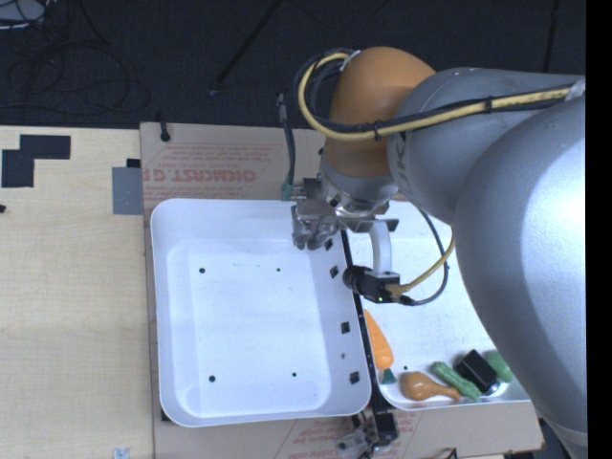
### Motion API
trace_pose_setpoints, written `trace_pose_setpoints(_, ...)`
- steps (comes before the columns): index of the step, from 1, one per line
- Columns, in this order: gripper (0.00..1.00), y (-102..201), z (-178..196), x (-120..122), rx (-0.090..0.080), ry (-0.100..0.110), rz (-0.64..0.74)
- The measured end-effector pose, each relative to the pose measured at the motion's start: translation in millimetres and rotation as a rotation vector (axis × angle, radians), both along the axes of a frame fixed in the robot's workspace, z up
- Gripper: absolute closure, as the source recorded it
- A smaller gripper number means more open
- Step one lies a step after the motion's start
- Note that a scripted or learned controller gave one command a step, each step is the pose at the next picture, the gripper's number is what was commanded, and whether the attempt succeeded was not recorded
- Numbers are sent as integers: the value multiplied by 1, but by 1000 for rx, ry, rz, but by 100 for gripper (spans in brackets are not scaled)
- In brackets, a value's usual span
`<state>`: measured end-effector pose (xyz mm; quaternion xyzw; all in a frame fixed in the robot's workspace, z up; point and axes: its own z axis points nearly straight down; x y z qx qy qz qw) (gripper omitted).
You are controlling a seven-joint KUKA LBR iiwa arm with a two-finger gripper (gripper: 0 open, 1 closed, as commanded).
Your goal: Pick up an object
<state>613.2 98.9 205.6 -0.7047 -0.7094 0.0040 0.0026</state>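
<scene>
Carrot (380, 344) in right white bin (430, 256)

Glossy white plastic bins (244, 404); matt grey arm shell (521, 189); pale wood-grain bench (67, 295); brown cardboard sheet (225, 156).

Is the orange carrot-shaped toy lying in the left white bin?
No, the orange carrot-shaped toy lies in the right white bin, against the divider, near the tan pear-shaped toy.

Pale wooden bench (67, 304) — brown cardboard sheet (220, 161) on it, two white bins (167, 352) atop
</scene>
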Motion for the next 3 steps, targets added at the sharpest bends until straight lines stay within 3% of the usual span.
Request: trace_pose_setpoints(3,100,-1,28,0,-2,5,15)
